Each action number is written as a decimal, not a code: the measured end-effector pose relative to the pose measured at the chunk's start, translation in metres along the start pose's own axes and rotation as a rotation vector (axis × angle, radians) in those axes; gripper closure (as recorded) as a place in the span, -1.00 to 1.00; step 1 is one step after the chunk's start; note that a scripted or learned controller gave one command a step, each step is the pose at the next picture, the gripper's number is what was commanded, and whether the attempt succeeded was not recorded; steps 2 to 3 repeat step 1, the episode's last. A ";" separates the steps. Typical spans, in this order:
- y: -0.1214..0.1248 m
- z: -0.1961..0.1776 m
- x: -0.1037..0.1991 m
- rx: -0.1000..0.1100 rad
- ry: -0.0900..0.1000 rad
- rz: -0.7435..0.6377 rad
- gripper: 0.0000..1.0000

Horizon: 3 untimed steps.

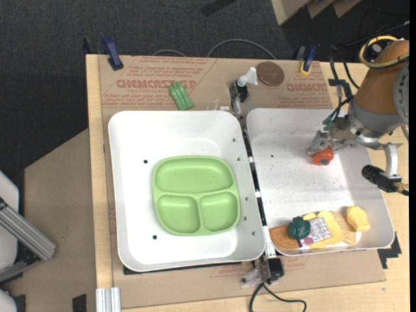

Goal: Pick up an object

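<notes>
Seen from the fixed camera above the bench, the grey arm with its orange band [379, 83] is reaching in from the right over the right-hand shallow white bin [292, 187]. Its two-finger gripper [323, 149] is sitting low in the upper part of that bin, and a small orange-red rounded object [322, 156] is lying right at its fingertips; whether the fingers are pinching it or merely resting against it cannot be told from this angle. Along the near edge of the same bin, a flat tan board-like piece [338, 236] is lying with a dark green lump [299, 228] on its left end and a yellow block [357, 218] just beside its right end. The left-hand white bin [130, 194] is holding a light green plastic tray with three compartments [195, 194], sitting flat near its middle. Beyond the bins, a small green ridged item [181, 96] and a brown disc [270, 74] are resting on the cardboard-covered bench [156, 77].
</notes>
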<state>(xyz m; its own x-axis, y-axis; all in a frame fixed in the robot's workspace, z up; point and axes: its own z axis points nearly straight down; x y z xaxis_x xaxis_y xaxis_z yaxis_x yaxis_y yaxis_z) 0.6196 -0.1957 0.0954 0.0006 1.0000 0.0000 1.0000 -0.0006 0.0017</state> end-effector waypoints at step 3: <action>0.026 -0.060 0.083 -0.005 0.000 -0.006 1.00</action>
